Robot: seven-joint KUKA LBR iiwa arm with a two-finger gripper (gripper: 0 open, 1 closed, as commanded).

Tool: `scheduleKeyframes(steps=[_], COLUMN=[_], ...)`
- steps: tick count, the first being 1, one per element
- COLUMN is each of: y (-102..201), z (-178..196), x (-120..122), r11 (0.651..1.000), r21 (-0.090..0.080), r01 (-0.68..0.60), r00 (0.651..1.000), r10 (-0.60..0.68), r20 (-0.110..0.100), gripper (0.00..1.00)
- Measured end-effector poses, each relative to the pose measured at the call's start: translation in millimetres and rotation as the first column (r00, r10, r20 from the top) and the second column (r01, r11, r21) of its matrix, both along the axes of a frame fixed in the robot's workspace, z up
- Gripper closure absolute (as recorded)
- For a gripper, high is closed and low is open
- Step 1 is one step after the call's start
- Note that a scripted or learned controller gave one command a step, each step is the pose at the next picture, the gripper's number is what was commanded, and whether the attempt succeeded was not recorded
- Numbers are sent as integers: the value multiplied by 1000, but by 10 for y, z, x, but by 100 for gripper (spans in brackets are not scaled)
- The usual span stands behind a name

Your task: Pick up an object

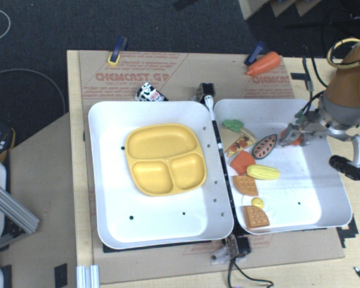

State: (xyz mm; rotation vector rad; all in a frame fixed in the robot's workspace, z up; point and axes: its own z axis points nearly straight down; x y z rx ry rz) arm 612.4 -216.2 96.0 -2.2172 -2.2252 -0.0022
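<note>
Toy foods cluster at the left side of the right bin (324, 209): a yellow corn cob (263, 173), waffle (255, 217), and dark oval piece (264, 146). The gripper (291, 135) hovers right of that oval; whether its fingers are parted, I cannot tell. The left bin (108, 179) holds a yellow divided plate (165, 158).

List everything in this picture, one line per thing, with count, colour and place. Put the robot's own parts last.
Bins: 2, white, side by side on the bench.
Divided plate: 1, yellow, three compartments, middle of the left bin.
Green toy: 1, green, top left of the right bin.
Brown oval toy: 1, dark brown with red, right bin, upper middle.
Red block: 1, red-orange, right bin, left side.
Corn: 1, yellow, right bin, below the oval toy.
Waffle pieces: 2, orange-brown, lower left of the right bin.
Carrot toy: 1, orange, on the board above the right bin.
Black-and-white toy: 1, above the left bin.
Arm: 1, grey with orange band, right edge.
Gripper: 1, over the right bin's upper right.
</note>
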Motion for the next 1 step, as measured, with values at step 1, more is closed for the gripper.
scheduleKeyframes(steps=[1], y=[-15], z=[634], x=[-34], r11=[1000], r21=[-5], r01=[3], r00=[1000], r10=[-3], r20=[7], gripper=[100])
